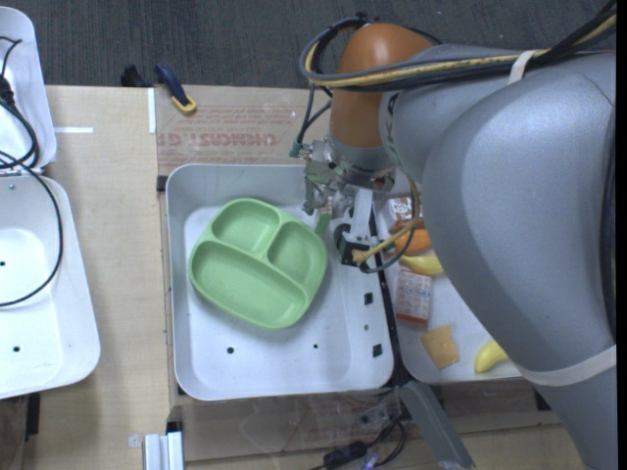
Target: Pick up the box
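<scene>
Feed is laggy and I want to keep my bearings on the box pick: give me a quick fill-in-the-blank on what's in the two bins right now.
1. The divided plate in the left bin is ____ in colour.
2. That plate has ____ compartments.
3. The small box lies in the ____ bin.
4. The band above the arm's wrist is ____.

Missing words: green; three; right; orange

Grey KUKA arm with an orange wrist band

The bulky, smooth grey metallic arm is showing a glossy orange rounded band above its wrist; black and yellow cables are looping over the band, and a pale strap is wrapping them, while dark wires are trailing around the metal gripper hardware.
</scene>
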Controlling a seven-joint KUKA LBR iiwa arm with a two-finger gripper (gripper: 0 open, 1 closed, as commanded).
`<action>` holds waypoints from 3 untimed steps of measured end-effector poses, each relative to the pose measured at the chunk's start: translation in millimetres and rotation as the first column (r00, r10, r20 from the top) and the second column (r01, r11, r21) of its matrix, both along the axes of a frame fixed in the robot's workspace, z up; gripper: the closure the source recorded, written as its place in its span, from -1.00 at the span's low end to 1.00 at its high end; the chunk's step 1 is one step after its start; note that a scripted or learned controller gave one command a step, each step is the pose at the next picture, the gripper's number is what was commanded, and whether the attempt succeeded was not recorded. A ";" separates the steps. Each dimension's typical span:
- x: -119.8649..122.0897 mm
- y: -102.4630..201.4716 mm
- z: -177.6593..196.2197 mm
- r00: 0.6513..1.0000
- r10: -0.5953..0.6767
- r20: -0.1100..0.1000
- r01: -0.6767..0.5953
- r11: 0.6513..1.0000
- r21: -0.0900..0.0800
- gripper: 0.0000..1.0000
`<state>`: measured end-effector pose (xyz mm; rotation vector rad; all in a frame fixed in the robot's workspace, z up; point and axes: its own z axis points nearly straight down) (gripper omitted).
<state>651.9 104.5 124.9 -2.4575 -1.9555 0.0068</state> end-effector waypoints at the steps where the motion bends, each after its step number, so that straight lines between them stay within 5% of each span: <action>1: -39.3 -4.7 -4.1 0.994 -0.099 0.052 0.099 0.995 0.008 1.00; 2: -99.0 25.5 -17.1 0.999 -0.014 0.043 0.013 1.000 0.015 1.00; 3: -125.8 27.2 -18.6 0.950 0.308 0.049 -0.308 0.951 -0.005 1.00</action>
